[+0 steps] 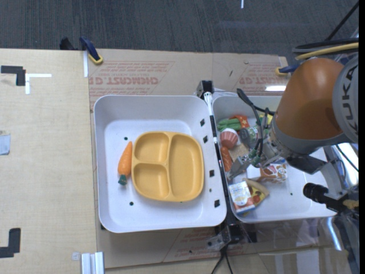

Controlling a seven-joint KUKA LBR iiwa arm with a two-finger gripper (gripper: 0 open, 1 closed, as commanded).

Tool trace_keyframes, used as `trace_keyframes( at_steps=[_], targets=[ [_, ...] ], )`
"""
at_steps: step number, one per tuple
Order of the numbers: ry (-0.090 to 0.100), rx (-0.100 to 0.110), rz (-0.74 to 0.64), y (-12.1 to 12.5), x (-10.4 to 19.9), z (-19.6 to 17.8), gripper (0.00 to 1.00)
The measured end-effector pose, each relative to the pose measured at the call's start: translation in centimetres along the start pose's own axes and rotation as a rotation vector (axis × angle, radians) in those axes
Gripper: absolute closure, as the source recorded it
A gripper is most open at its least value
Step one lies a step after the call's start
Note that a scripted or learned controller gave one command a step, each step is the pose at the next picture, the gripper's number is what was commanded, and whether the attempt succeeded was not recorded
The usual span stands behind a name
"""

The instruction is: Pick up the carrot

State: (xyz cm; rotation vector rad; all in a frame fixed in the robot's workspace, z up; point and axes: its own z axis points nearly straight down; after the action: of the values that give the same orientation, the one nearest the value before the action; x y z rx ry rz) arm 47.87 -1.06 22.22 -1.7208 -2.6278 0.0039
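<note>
The orange carrot [124, 160] with a small green top lies in the left white bin [108, 210], lengthwise against the left edge of a yellow divided plate [169, 165]. My gripper [251, 155] hangs over the right bin [296, 207], low among the toy foods near that bin's left side, far to the right of the carrot. The grey and orange arm [312, 107] covers much of the right bin. Nothing of the carrot is touched.
The right bin holds several toy foods: a green piece [229, 122], a red and white piece [229, 136], an orange piece [227, 160], a small carton [241, 196] and a little box [274, 173]. A raised double rim [212, 153] separates the bins.
</note>
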Motion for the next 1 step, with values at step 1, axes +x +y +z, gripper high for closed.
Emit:
trace_keyframes(
  at_steps=[1],
  targets=[
    [0.001, 0.004, 0.307, 3.72, 8.79, 3.17, 0.0]
  ],
)
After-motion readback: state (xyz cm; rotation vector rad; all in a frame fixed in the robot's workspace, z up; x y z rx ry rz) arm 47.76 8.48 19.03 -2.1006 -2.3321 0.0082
